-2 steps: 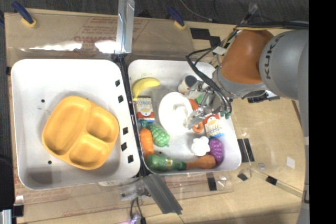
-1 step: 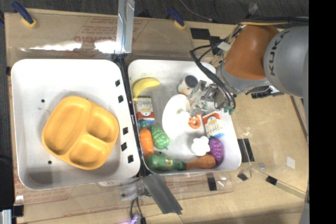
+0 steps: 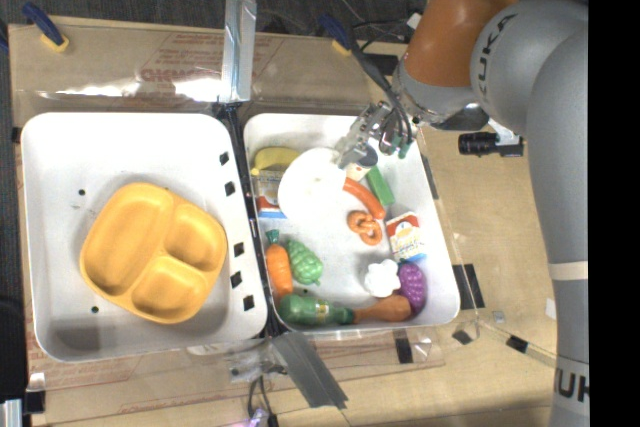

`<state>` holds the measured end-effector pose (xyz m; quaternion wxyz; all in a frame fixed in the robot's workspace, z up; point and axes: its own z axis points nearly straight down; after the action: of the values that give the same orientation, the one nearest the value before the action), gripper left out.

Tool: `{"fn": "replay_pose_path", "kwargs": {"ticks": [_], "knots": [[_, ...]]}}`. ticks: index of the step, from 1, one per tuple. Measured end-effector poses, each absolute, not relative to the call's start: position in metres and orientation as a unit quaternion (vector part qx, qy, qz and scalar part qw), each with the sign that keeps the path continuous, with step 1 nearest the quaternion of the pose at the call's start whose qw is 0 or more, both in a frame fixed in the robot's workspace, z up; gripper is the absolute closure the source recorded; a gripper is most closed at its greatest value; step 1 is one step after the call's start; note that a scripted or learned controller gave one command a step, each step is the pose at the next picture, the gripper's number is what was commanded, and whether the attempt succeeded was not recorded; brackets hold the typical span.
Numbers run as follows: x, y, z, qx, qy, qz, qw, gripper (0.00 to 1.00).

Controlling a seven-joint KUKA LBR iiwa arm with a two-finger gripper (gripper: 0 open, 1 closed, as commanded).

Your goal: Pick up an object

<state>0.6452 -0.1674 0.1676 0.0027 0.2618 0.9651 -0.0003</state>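
Beige bench, two shallow white plastic bins; my gripper hangs at the right bin's twelve o'clock, grip unreadable.
Nearest, at five o'clock, lies a small green plastic block: light, stiff, slick; I'd pinch its long sides.

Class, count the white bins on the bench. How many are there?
2. The left bin holds a yellow tray; the right bin holds the toy food. None seems hidden.

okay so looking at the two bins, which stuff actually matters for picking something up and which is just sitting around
Matters for the pick:
gripper
white plate
orange sausage
green block
pretzel

Just lying about:
yellow tray
purple grapes
carrot
green bottle
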Motion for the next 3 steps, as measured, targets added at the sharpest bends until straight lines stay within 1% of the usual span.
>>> {"fn": "replay_pose_path", "kwargs": {"ticks": [1, 2, 3], "knots": [[0.636, -0.207, 0.272, 0.323, 0.946, -0.0008, 0.004, 1.0], [0.636, -0.206, 0.269, 0.322, 0.947, -0.0006, 0.001, 0.0], [0.632, -0.209, 0.149, 0.374, 0.927, -0.0004, 0.0, 0.0]]}}
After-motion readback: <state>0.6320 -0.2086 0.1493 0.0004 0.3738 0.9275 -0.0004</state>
